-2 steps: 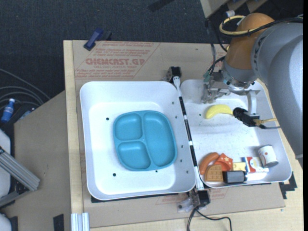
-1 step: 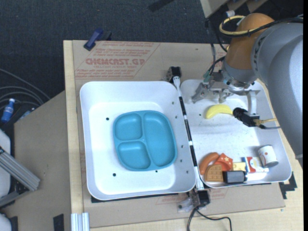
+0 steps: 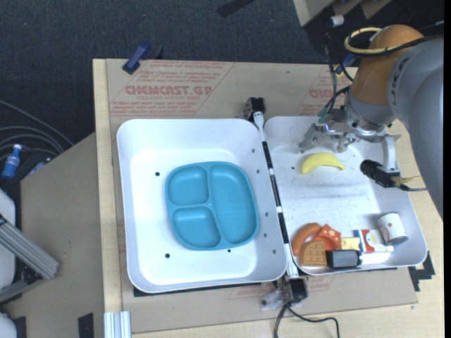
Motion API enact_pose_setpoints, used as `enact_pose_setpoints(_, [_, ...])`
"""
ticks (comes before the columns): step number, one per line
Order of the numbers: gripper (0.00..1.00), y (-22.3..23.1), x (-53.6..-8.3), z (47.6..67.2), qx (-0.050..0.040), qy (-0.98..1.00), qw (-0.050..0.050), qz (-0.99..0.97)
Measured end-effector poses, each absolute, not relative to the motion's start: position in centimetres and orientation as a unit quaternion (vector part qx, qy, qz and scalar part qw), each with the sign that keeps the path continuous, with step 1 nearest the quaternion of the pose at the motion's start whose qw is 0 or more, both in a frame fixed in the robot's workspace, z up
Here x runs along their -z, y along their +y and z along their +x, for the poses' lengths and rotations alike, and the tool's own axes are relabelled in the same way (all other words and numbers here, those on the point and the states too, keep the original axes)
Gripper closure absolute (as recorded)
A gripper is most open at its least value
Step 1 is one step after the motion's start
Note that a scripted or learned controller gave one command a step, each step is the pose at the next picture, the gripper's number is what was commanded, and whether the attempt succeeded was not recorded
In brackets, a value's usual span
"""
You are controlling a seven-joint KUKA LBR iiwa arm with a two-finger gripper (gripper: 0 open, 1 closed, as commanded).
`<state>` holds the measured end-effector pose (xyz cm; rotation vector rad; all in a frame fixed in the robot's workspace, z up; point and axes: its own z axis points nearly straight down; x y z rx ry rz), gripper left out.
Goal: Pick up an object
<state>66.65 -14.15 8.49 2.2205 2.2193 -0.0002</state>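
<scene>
The arm (image 3: pixel 405 69) runs off the right edge, so its base is cut off. The gripper (image 3: pixel 325 138) is small and blurred; its finger spacing is too fine to tell. In the right bin (image 3: pixel 352 203), near corner, a black item (image 3: pixel 343 258) covers part of a waffle-like piece (image 3: pixel 315 252). Cables (image 3: pixel 21 129) at far left leave the picture.

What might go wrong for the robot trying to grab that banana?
The gripper hovers just above the banana; its curved, smooth shape could let it slip or roll aside when squeezed. The banana also lies fairly near the back wall of the right bin, so a descent that lands a little off could bump that rim. Whether the fingers are spread enough to straddle it is unclear from here.
</scene>
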Motion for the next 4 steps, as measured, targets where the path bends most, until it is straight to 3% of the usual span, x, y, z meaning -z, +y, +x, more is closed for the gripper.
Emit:
enact_pose_setpoints(1, [0.0, -9.6, -8.5, 66.6, 0.0001, 0.707, -0.001, 0.707])
enact_pose_setpoints(2, [1.0, -9.6, -9.5, 66.6, 0.0002, 0.708, 0.0, 0.706])
enact_pose_setpoints(3, [0.0, -9.6, -9.5, 66.6, 0.0004, 0.708, 0.0, 0.706])
enact_pose_setpoints(4, [0.0, -10.6, -8.5, 66.6, 0.0006, 0.707, 0.0, 0.707])
